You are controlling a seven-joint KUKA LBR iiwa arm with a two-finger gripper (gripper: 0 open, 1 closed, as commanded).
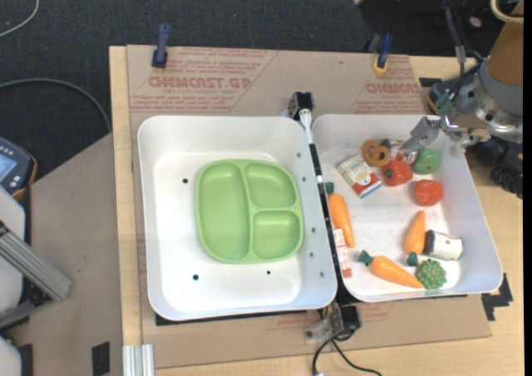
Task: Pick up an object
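The right bin (478, 225) holds several toy foods. A brown ring (376, 152), a white and red carton (359, 175), a red tomato (398, 172) and a green ball (428, 160) lie near its far side. My gripper (413, 144) hangs low over that far side, between the brown ring and the green ball, just above the tomato. Nearer the front lie a second red tomato (429, 191), a long carrot (340, 218), a short carrot (416, 231), a white cylinder (443, 244), another carrot (394, 270) and a broccoli piece (431, 273).
The left bin (166, 266) holds a green divided plate (249, 210). A black clip (300, 103) sits where the two bins meet at the back. Blue and yellow clamps (160, 46) hold the cardboard base. The arm's grey wrist (490, 104) comes in from the right.
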